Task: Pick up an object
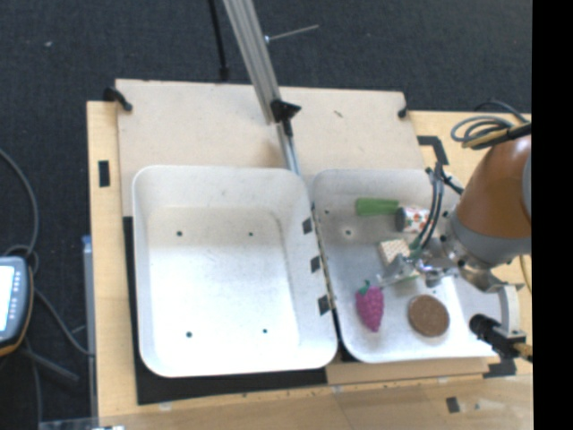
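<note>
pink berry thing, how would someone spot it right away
Look in the right bin, at its near left part. The pink berry lies there, left of a flat brown disc. It is bumpy, bright pink, with a small green tip on top.

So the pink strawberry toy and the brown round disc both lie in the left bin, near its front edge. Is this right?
Not quite. The camera view shows the pink strawberry toy and the brown round disc in the right bin, not the left one. They do lie near its front edge, as you said.
</note>
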